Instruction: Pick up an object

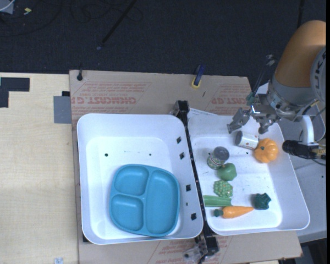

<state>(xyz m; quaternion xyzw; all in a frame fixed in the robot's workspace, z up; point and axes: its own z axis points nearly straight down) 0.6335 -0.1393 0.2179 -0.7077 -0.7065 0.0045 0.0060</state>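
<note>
Two glossy white bins (93,147) on cardboard sheet (154,92) over pale wood bench, dark carpet behind. Gripper (252,124) jaws released, over right bin's far end (grasping nothing); small white cylinder (245,141) lies just below, touching orange pumpkin (265,150).

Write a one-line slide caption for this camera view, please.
Robot hand hovers over the right bin of toy foods; blue divided plate lies in the left bin.

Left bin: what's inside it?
The left bin holds one blue divided plate with three compartments, lying flat toward the near right. Nothing sits on the plate. The bin floor under the plate is covered, so anything beneath it can't be seen.
</note>
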